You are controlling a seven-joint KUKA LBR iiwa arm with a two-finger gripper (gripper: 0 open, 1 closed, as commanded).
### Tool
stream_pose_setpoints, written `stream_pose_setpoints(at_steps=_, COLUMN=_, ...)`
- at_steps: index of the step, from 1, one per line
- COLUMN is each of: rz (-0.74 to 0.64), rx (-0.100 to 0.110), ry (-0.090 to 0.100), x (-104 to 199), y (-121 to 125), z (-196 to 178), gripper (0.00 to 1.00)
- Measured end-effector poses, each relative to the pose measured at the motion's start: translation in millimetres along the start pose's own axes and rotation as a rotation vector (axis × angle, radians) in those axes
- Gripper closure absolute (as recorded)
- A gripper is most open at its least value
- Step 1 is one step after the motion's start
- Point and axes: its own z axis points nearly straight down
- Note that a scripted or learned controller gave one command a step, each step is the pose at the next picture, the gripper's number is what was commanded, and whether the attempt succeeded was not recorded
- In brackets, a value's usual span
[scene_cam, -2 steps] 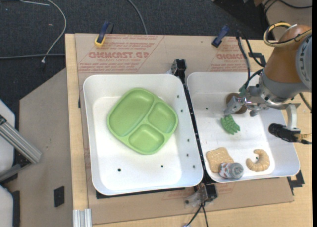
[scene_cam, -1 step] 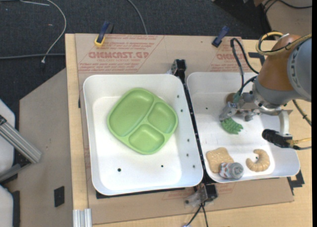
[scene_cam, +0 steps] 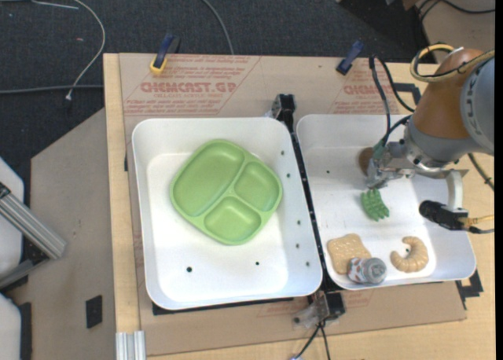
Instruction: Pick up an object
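My gripper hangs over the upper middle of the right bin, below the grey wrist and orange band. A small green ridged object lies directly under its tip, touching or nearly touching it; I cannot tell whether it is gripped. A brown round object peeks out at the gripper's left, partly hidden. Along the right bin's front lie a tan cracker-like piece, a small grey and red object and a curled tan pastry shape.
The left bin holds a light green divided plate near its middle. A black divider with clips runs between the bins. Cables and a black connector hang off the arm at the right.
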Motion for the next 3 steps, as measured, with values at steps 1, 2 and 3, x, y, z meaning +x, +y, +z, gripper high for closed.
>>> stream_pose_setpoints(at_steps=1, rz=0.0, rx=-0.006, ry=-0.003, x=-4.9, y=2.7, z=-44.7, gripper=1.0)
stream_pose_setpoints(at_steps=2, rz=-0.001, rx=-0.007, ry=-0.003, x=-4.4, y=3.0, z=-88.8, gripper=1.0)
stream_pose_setpoints(at_steps=3, rz=-0.002, rx=-0.007, ry=-0.003, x=2.1, y=1.5, z=-135.9, gripper=1.0)
